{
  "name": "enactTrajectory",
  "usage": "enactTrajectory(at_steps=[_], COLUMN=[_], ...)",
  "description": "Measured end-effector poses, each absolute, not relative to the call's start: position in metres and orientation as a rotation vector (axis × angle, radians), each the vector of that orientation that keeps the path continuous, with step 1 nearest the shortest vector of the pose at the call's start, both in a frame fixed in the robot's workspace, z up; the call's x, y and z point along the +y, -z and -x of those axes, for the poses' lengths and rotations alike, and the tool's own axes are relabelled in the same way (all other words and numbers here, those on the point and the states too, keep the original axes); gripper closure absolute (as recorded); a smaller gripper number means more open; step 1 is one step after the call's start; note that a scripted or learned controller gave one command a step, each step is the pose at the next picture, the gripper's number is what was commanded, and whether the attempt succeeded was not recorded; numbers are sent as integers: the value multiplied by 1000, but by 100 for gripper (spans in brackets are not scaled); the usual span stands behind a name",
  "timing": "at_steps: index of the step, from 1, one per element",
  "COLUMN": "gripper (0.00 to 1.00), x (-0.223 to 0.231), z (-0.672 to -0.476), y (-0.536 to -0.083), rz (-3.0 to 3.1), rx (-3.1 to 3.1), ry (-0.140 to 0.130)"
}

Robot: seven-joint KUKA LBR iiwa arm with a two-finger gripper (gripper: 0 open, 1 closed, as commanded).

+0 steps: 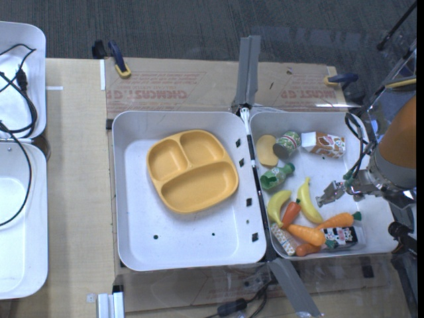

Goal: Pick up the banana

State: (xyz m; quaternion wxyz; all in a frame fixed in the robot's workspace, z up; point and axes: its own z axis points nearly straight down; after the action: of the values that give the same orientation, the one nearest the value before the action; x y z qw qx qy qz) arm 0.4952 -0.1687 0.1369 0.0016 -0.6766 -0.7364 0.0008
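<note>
Gripper (pixel 329 194) beside the banana (pixel 307 203), nothing held.
Banana lies in the right bin (pixel 371 244), just left of the slightly spread fingers, long axis running near-to-far, between neighbouring toys.

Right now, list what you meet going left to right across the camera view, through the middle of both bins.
Yellow plate → green bottle → banana → gripper.

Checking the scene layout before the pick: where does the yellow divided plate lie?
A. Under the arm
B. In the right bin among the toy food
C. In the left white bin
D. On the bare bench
C: the yellow divided plate lies flat in the left white bin, apart from the toy food.
</note>
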Motion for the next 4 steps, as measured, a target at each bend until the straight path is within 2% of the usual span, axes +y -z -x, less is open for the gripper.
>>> enactTrajectory(at_steps=[1,2,3,4], gripper=[0,0,100,100], x=[-125,-167,-167,-134], z=[-508,-517,-517,-535], y=[-91,-92,-101,-208], rz=[2128,1727,1733,1738], rx=[-2307,-2626,-2623,-2618], ry=[-3,0,1,-1])
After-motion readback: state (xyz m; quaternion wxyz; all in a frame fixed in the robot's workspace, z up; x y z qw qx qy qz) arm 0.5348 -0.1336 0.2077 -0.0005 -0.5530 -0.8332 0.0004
